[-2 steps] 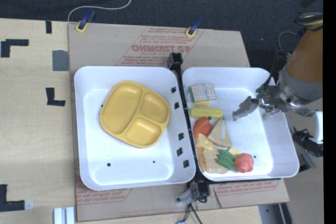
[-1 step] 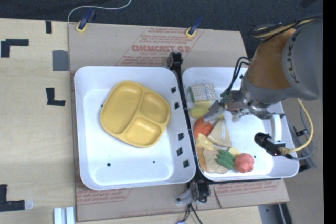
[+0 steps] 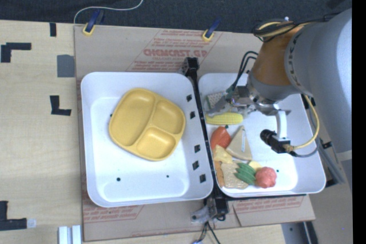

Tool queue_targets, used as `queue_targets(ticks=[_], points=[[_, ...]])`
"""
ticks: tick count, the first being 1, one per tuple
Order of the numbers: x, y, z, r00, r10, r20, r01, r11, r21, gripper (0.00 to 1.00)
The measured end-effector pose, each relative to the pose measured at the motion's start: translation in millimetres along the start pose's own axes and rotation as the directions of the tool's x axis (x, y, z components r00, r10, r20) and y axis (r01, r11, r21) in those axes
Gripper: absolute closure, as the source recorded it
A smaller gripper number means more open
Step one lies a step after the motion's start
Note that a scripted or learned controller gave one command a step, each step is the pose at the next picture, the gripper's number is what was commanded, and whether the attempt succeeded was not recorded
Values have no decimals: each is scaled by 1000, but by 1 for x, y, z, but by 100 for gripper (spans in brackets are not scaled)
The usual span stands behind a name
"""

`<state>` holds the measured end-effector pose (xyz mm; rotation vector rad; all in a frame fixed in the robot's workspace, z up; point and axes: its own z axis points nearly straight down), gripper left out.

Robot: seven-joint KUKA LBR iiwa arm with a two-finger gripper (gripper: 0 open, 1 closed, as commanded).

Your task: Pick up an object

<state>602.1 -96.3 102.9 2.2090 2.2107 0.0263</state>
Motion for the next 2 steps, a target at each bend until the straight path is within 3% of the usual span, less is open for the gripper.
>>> queue_targets(ticks=[1, 2], points=[[-4, 6, 8, 1000, -1, -2, 1, 1000, -4, 0], [1, 62, 18, 1000, -4, 1, 4, 1000, 18, 0]])
